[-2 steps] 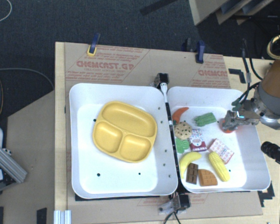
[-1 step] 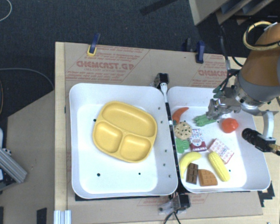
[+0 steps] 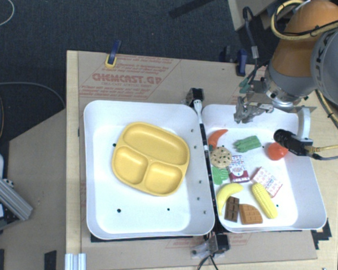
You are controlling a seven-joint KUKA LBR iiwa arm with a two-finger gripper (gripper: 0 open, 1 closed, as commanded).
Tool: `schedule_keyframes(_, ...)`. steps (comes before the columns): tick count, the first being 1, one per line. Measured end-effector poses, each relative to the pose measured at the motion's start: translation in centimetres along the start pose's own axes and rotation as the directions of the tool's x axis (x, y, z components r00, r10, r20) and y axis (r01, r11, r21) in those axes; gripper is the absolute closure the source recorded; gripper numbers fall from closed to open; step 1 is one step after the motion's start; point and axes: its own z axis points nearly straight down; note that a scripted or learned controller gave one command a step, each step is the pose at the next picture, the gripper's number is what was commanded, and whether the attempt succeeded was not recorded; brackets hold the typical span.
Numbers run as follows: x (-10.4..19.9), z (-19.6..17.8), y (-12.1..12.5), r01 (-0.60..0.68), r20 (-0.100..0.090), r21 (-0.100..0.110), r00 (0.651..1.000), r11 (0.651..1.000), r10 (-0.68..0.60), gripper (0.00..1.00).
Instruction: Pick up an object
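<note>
My gripper (image 3: 246, 115) hangs over the far part of the right bin (image 3: 310, 184), with nothing between its fingers. Just below it lie a green piece (image 3: 247, 143) and an orange-red carrot-like piece (image 3: 216, 136). A red tomato-like piece (image 3: 277, 151) sits to the right. Nearer the front are a cookie (image 3: 220, 157), a small red packet (image 3: 237, 168), a pink-and-white packet (image 3: 266, 181), a corn cob (image 3: 264, 200), a banana (image 3: 229, 192), a chocolate bar (image 3: 232, 208) and a brown wafer (image 3: 250, 214). Another green piece (image 3: 219, 175) lies under the cookie.
The left bin (image 3: 98, 195) holds a yellow three-compartment plate (image 3: 151, 158). A black divider (image 3: 202, 144) runs between the bins. Brown cardboard (image 3: 132, 79) lies beneath both bins.
</note>
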Motion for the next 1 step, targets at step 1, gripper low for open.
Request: schedule_keyframes(1,2.51,-0.83,3.1,-0.001,0.0,0.001,1.0,1.0,0.001,1.0)
